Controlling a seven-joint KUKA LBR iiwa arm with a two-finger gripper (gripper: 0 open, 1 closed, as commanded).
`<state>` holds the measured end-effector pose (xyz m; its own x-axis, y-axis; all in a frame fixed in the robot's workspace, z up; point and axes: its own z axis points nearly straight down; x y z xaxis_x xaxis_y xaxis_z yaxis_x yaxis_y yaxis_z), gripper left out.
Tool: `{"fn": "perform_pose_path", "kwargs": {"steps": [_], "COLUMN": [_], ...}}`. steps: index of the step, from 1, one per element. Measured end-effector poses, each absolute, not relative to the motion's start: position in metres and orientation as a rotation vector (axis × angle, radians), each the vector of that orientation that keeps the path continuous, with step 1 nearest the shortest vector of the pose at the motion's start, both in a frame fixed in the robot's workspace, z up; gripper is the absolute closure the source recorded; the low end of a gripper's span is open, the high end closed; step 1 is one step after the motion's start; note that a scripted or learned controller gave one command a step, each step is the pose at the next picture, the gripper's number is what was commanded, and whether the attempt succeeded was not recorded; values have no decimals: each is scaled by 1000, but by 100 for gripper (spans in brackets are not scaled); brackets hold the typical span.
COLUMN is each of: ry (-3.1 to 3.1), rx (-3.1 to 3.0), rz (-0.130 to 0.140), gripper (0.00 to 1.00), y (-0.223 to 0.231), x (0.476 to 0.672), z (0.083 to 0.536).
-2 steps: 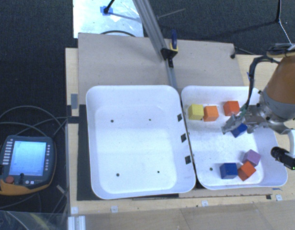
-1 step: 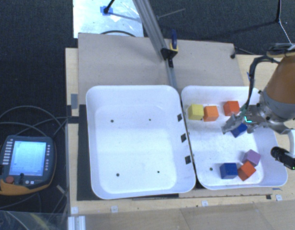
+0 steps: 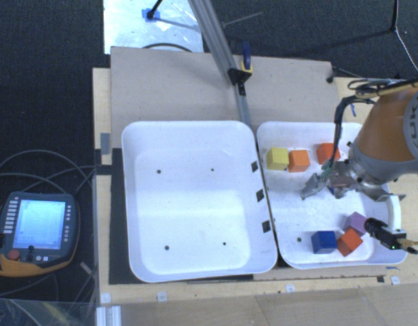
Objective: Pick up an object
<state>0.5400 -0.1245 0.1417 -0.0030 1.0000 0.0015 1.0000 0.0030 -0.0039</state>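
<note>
Nearest me, the small blue cube [image 3: 324,241] sits just this side of the grey two-finger gripper [image 3: 316,186], whose jaws stand apart around nothing, the orange cube [image 3: 298,160] just beyond.

Smooth glossy white plastic bins [image 3: 188,131], matt board bench [image 3: 290,87]

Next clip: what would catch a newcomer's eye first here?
The grey arm with its orange band reaches in from the right, its gripper low over the right bin. Around it lie coloured blocks: a yellow block beside an orange block at the back, a blue block in front. A teach pendant sits far left.
</note>
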Motion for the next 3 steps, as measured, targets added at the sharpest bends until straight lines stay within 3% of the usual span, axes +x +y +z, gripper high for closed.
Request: {"fn": "perform_pose_path", "kwargs": {"steps": [1, 2, 3], "ry": [-2221, -2227, -2230], "rx": [-2217, -2218, -2222], "rz": [3, -3, -6], "gripper": [0, 100, 100], "y": [-124, -125, -129], "x": [539, 541, 540], "z": [89, 103, 166]}}
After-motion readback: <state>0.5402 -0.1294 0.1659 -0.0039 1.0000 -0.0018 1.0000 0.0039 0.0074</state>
